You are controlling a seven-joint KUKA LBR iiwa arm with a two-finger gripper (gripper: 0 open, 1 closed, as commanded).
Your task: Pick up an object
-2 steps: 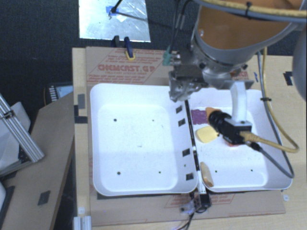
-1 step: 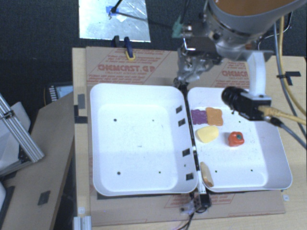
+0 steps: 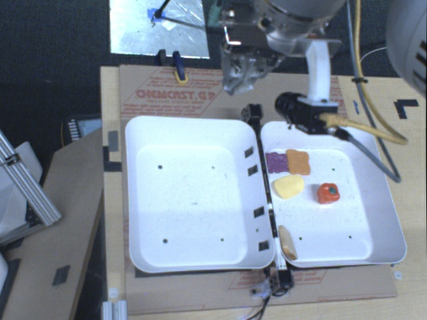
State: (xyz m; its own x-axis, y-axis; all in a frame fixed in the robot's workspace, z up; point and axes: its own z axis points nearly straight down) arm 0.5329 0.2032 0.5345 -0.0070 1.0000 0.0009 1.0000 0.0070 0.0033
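The gripper (image 3: 241,79) hangs up high, past the far edge of the right bin (image 3: 373,199), over the brown board. It is too blurry to tell how it stands or if it has hold of anything. Inside the right bin, near its left wall, lie a purple block (image 3: 276,161), an orange block (image 3: 298,162) touching it, and a yellow lump (image 3: 289,187) just below them. A red toy (image 3: 327,193) sits nearer the bin's middle. A tan piece (image 3: 287,243) lies by its near left corner.

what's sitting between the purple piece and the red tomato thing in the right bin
In the camera view, the orange piece and the yellow piece lie between the purple piece and the red tomato.
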